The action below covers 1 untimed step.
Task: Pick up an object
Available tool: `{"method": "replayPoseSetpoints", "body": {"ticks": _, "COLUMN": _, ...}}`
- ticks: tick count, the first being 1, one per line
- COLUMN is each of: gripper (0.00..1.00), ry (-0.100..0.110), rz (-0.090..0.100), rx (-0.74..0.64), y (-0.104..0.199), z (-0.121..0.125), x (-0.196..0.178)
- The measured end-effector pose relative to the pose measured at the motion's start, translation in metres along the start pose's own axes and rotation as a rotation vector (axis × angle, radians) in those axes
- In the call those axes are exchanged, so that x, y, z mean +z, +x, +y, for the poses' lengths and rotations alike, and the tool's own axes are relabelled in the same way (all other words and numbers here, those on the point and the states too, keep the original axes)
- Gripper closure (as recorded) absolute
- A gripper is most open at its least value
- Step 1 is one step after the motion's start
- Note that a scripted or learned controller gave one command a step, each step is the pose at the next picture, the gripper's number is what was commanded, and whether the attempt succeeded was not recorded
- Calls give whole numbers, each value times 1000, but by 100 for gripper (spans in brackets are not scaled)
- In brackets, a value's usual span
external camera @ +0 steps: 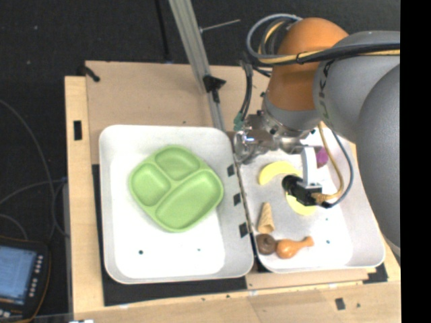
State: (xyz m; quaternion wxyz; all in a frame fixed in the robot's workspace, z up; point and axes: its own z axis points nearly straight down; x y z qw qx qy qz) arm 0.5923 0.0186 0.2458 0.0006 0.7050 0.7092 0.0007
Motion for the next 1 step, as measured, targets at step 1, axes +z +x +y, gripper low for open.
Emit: {"method": "replayPoseSetpoints", "body": {"ticks": 1, "gripper": 100, "ry": 0, "rz": 1, "rx": -1, "y": 45, "z": 16, "x": -7}}
